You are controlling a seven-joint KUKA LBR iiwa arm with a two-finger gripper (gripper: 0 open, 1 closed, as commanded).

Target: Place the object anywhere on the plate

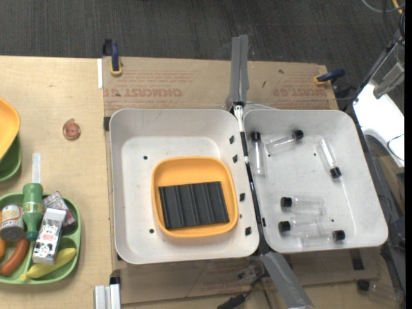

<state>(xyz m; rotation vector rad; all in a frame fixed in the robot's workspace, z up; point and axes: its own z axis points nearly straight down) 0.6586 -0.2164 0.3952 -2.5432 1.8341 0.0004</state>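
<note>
An orange square plate (193,166) sits in the middle of the left white bin (129,140). A dark grey ribbed rectangular block (194,205) lies flat on the plate, slightly toward its front edge. In the right white bin (360,192) lie several clear vials with black caps, among them one near the dividing wall (257,154), one at the right (327,156) and one near the front (301,204).
On the wooden table to the left stands a green tray (67,262) with toy food and a bottle. An orange bowl (6,131) shows at the left edge. A small pink disc (71,129) lies on the wood. Clamps (112,56) hold the cardboard at the back.
</note>
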